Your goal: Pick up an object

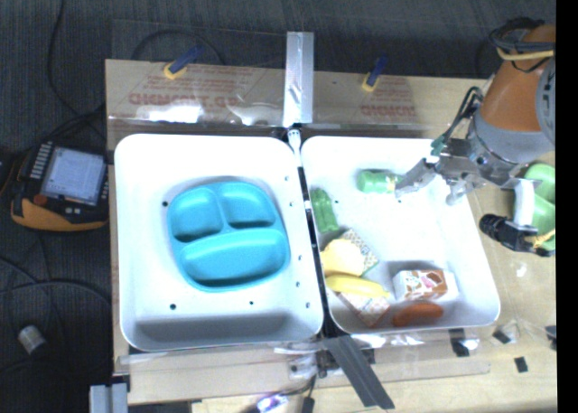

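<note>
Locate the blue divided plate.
The blue divided plate lies in the middle of the left bin, across the divider from the right bin's banana and dark green item.

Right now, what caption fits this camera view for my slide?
Gripper hovers near a green object in the right bin; blue tray left.

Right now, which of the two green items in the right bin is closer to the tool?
The pale green one by the bin's far wall, just left of the tool. The darker green one lies farther off, against the centre divider.

Cardboard point(181, 95) print — not legible.
</note>
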### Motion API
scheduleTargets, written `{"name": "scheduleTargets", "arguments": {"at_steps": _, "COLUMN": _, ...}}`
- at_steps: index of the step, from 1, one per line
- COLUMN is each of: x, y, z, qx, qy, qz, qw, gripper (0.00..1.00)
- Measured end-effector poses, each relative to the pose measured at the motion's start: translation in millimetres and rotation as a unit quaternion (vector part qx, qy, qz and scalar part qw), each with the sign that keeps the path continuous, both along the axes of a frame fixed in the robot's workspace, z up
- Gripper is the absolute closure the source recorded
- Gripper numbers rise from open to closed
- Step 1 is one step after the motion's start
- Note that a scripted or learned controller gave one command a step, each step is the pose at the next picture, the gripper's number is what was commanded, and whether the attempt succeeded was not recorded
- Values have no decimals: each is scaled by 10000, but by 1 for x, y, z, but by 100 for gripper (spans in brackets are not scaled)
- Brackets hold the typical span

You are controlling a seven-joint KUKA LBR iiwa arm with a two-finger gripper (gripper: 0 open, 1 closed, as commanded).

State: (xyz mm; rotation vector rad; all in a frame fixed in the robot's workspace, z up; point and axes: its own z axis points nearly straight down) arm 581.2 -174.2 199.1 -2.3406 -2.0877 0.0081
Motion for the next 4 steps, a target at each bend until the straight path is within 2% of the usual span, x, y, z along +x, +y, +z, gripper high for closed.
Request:
{"name": "scheduleTargets", "arguments": {"at_steps": 2, "x": 0, "y": 0, "z": 0, "qx": 0, "qy": 0, "qz": 0, "qw": 10000, "gripper": 0}}
{"name": "scheduleTargets", "arguments": {"at_steps": 3, "x": 15, "y": -6, "z": -23, "qx": -2, "qy": 3, "qz": -815, "qw": 9967, "gripper": 0}}
{"name": "scheduleTargets", "arguments": {"at_steps": 4, "x": 44, "y": -26, "z": -104, "qx": 3, "qy": -19, "qz": -625, "qw": 9980, "gripper": 0}}
